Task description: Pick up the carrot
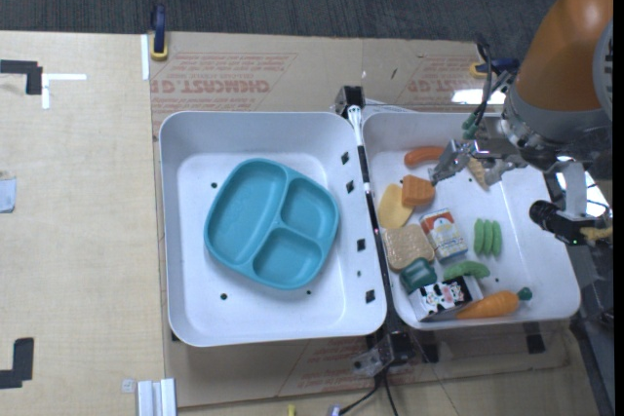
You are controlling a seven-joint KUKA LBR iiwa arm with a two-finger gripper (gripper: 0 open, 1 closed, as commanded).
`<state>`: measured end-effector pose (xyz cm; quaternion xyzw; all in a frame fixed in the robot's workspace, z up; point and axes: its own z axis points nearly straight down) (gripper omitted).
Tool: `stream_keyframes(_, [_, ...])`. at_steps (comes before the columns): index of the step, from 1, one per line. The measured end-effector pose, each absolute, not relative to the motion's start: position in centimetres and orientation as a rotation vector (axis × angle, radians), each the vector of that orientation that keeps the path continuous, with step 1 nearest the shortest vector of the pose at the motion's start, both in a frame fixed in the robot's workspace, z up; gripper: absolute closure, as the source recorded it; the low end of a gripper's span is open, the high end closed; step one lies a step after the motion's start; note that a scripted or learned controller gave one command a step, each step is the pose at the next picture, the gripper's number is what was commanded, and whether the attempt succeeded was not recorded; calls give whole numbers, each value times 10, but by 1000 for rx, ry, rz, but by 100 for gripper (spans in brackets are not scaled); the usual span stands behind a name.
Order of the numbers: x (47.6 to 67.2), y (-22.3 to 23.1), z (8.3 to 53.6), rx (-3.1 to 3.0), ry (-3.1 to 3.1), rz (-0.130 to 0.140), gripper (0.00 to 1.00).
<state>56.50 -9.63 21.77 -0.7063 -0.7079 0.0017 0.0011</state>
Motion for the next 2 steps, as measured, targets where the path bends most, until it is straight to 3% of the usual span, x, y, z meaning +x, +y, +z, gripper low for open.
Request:
stream_keyframes(1, [580, -35, 190, -2460, -1948, 9, 0])
stream_keyframes(2, [552, -18, 191, -2517, -1874, 8, 0])
